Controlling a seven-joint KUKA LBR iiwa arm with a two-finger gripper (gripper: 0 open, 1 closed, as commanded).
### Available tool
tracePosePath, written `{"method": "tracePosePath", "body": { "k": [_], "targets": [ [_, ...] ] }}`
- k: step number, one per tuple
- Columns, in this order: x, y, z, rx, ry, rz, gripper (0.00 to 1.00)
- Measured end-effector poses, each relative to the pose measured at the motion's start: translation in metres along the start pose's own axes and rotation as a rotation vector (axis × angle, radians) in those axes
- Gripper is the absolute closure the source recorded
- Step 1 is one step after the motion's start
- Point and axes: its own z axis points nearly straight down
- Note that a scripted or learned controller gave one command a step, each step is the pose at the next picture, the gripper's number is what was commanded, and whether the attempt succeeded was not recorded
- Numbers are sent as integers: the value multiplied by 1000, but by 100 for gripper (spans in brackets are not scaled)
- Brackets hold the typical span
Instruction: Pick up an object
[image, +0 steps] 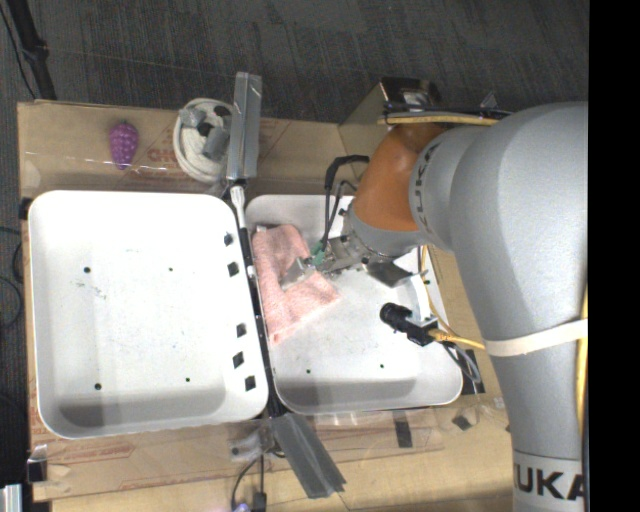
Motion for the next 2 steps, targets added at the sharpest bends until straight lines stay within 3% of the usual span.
{"method": "tracePosePath", "body": {
  "k": [1, 2],
  "targets": [
    [1, 0, -10, 2, 1, -4, 100],
    [1, 0, -10, 2, 1, -4, 0]
  ]
}}
